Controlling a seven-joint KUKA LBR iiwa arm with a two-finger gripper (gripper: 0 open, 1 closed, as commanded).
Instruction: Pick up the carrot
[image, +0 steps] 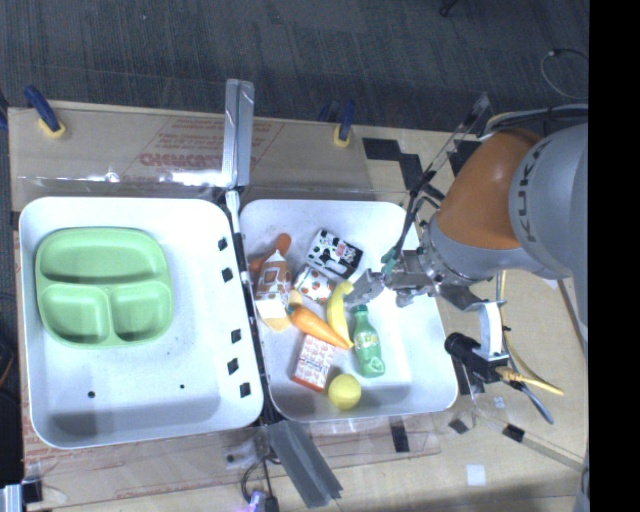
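Looming largest at the right of the view, the grey robot arm (545, 200) with its orange band reaches in over the right-hand white bin (425, 395). Its gripper (385, 280) hangs over the bin's right part, above the bare white floor just right of the banana. Whether anything sits in the tool, or how far it is parted, cannot be told from this angle.

Two shallow white bins sit side by side on a wooden bench (560, 440). In the left bin (130, 400) lies a pale green tray (103, 285) with three compartments, placed toward the bin's upper left.

Inside the right bin lies a cluster of small toy foods. The carrot (318, 324), orange and tapered, lies on a slant near the bin's middle, its thick end toward the left wall and its tip pointing down and to the right. It lies flat on the bin floor, apart from the gripper. A yellow banana (338, 310) lies just beside it on the right, touching or nearly so. A green bottle (366, 342) lies just right of the banana. Below the carrot is a red and white box (314, 362), and a yellow lemon (344, 391) sits near the bin's lower edge. Above the carrot are a small milk carton (270, 283) and a black and white box (334, 252).
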